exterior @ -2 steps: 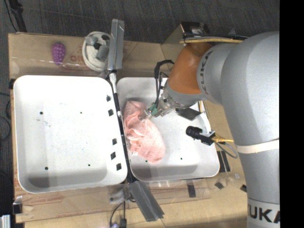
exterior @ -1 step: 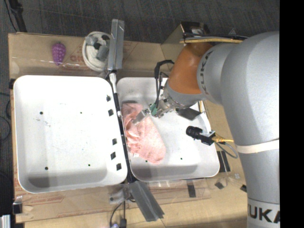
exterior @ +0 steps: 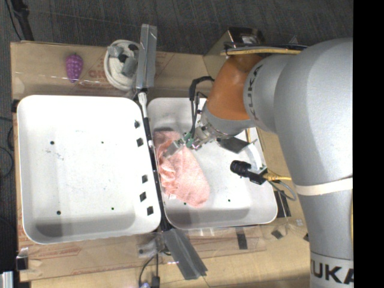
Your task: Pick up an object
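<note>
Lying in right bin (exterior: 264, 212) | pink cloth (exterior: 182, 173) (crumpled) | just below jaws (exterior: 191, 141)

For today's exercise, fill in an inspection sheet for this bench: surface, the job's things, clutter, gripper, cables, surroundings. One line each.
Surface: brown bench bearing a left bin and a right bin, side by side.
Job's things: pink cloth crumpled in the right bin, against its left wall.
Clutter: purple grape-like object and white roll on the bench behind the left bin.
Gripper: gripper low at the cloth's upper edge; grasp not discernible.
Cables: black cable looping by the wrist.
Surroundings: dark floor beyond the bench.
</note>
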